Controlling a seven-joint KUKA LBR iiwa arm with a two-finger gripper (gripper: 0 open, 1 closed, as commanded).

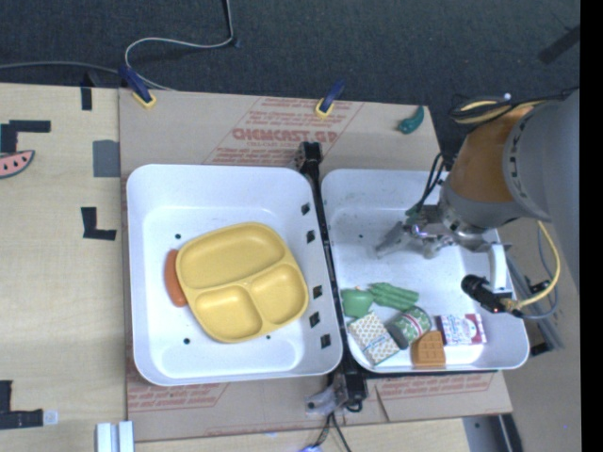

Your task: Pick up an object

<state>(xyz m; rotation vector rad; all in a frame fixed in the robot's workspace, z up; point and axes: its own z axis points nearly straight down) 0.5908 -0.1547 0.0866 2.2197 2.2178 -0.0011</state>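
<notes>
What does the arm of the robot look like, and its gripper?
The arm is grey with a broad orange band above the wrist. The gripper is small, grey metal with thin fingers. Yellow and black cables loop beside the wrist.

Green spoon [377, 298], small can [410, 326], patterned packet [373, 337], orange waffle [428, 349], all flat, near right bin's front.

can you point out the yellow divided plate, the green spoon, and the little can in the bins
yellow divided plate [241, 281]: camera view, left bin, on the ridge between its compartments.
green spoon [380, 298]: camera view, right bin, on the handle near the bowl.
small can [411, 326]: camera view, right bin, on its green label.
</notes>
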